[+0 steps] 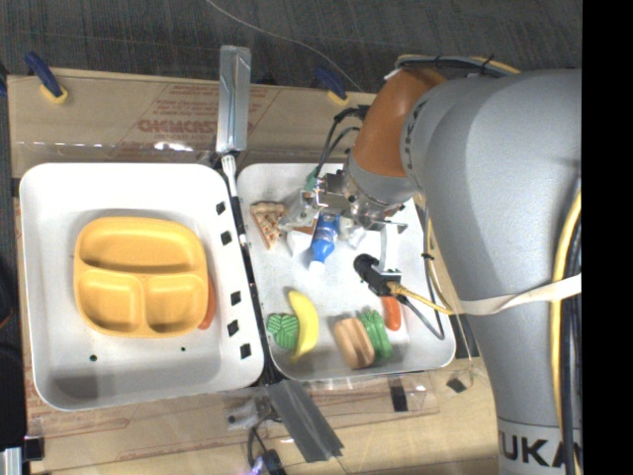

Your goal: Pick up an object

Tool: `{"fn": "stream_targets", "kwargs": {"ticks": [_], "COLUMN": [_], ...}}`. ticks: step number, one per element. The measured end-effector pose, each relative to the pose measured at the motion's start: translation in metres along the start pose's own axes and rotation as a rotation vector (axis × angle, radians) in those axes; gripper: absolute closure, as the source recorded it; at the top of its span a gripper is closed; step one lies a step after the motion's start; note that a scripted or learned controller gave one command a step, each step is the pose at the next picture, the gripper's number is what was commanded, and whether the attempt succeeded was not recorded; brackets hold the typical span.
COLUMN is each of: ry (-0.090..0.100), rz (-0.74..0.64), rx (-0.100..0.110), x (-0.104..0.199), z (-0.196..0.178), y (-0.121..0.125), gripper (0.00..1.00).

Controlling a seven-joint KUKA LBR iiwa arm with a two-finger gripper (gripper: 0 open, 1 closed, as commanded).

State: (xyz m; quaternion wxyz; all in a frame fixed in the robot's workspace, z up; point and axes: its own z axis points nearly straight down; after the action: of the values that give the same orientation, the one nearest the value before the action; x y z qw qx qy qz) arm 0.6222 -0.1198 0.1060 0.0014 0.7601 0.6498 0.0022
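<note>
1. Nearest the camera is the grey arm. It rises toward the lens on the right and bends down over the right bin.
2. The gripper sits low over the far half of the right bin, directly above the upper end of a blue bottle. Whether it is open or closed cannot be told, because the wrist hides it from above.
3. Along the near edge of the right bin lie a banana, with a green ribbed item touching its left side. To the right are a tan bun, a green piece just beside it and an orange-red piece.
4. Mid-bin, the blue bottle lies tilted with its white cap pointing toward the near side. It appears to rest on the bin floor, though its upper end is covered by the gripper.
5. A pizza slice lies just left of the bottle, by the bin's left wall.
6. The left bin holds a yellow divided tray, well apart from the gripper.
7. Beyond both bins, a cardboard sheet lies on the counter, pinned by a blue clamp.
8. Assessment: the approach looks complete and the bottle is the likely target. No grasp is confirmed and no lift is evident. Closing on the bottle and raising it remain to be done.
</note>
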Motion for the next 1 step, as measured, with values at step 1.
{"fn": "stream_targets", "kwargs": {"ticks": [1], "ry": [-0.001], "rz": [-0.006], "rx": [-0.004], "x": [0.0], "z": [-0.0119], "y": [0.0027], "gripper": [1.0]}}
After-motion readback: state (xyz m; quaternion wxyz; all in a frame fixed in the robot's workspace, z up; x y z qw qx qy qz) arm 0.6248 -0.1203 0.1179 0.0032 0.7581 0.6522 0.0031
